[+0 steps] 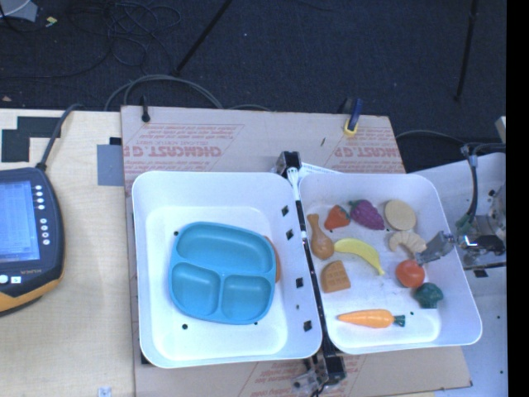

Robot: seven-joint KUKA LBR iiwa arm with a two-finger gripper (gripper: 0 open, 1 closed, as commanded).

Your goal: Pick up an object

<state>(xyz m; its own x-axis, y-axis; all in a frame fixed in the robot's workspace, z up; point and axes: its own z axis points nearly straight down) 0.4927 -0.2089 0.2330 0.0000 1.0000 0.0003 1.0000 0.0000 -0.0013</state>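
The hand (438,250), its grip state not to be told, is seen at the right bin's (463,325) right rim, with the tomato (409,273) lying nearest, just left and below it, and the mushroom (407,241) just left.

— What lies on the bench (83,139)?
— A cardboard sheet (248,139), with two white bins (157,205) on it side by side. A control tablet (25,230) lies at the left.
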